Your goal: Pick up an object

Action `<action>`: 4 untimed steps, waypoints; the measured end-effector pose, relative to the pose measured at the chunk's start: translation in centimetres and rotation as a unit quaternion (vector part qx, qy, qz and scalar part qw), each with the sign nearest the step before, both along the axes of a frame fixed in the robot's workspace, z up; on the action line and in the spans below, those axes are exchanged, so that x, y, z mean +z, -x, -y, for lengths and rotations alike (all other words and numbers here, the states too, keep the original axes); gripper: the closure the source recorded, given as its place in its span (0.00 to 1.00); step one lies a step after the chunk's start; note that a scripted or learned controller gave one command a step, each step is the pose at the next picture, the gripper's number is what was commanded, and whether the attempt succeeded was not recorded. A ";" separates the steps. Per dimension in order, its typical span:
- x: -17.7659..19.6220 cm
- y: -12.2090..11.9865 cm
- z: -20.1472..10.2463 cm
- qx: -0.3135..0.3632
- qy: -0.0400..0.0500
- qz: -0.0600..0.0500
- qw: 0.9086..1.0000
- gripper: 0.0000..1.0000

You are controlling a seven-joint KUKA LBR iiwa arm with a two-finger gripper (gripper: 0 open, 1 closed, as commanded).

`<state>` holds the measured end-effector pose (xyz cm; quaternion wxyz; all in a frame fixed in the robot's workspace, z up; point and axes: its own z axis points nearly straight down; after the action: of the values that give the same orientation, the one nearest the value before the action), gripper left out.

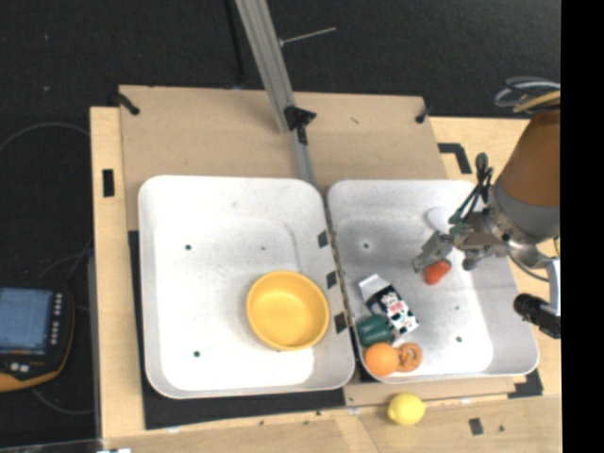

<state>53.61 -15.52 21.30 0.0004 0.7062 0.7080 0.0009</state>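
Arm (pixel 533 173) reaches in from the right over the right bin (pixel 472 347), wrist tilted down-left. Open floor lies in the bin's upper left. The end effector (pixel 436 264) sits at a small red object (pixel 436 273); whether it pinches it, I cannot tell.
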 end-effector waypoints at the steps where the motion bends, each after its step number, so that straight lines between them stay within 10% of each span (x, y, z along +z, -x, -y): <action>1: 0.0 0.0 0.0 -0.001 0.000 0.000 1.000 0.00; 4: -11.2 -0.1 0.1 -0.002 0.001 -0.001 1.000 0.00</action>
<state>53.76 -15.57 10.06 0.0002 0.7077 0.7065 -0.0008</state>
